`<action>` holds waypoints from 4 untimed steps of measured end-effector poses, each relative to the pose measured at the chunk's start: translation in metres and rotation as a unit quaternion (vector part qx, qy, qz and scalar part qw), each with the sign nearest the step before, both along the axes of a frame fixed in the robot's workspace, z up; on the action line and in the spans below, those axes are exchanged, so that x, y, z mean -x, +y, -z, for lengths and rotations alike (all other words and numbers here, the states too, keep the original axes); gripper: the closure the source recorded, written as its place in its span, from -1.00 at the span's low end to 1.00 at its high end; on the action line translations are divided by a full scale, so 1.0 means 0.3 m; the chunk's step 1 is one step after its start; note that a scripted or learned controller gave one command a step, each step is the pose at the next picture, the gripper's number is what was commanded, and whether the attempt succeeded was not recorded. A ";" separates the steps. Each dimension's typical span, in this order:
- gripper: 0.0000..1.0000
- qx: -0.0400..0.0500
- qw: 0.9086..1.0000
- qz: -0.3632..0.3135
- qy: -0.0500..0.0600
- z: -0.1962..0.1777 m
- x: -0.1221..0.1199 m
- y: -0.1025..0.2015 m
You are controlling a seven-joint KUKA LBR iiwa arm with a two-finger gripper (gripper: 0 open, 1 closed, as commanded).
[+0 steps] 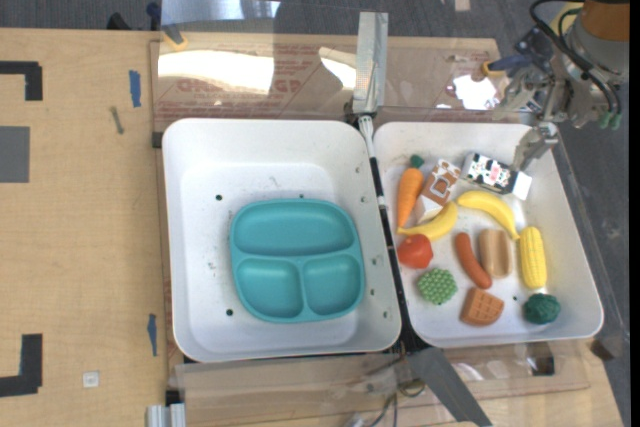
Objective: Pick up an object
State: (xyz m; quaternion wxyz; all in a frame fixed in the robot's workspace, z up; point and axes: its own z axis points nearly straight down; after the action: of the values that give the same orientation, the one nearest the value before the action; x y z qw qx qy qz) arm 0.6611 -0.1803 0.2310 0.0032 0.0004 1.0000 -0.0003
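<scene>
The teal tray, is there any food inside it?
No food shows in the teal tray; its three compartments look bare. It covers part of the left bin floor, so whatever is underneath stays hidden.

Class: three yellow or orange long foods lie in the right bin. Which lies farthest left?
The carrot, orange with a green top, beside the bin's left wall; the banana and corn lie further right.

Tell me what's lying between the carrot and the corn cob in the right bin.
In the camera view, the banana arches between the carrot and the corn cob, with the sausage and the hot dog bun just below it.
</scene>
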 end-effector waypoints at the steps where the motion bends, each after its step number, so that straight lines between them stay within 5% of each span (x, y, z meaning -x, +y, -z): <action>1: -1.00 0.005 0.997 -0.080 -0.016 0.363 0.134 0.142; 2: -1.00 0.001 0.994 -0.108 -0.001 0.473 0.494 0.290; 3: -1.00 0.001 0.988 -0.152 -0.003 0.473 0.233 0.261; 4: 1.00 0.003 0.988 -0.153 -0.009 0.428 0.223 0.265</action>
State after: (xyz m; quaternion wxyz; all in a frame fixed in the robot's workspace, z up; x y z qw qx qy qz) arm 0.5943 -0.1009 0.1026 0.0118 -0.1524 0.9882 -0.0025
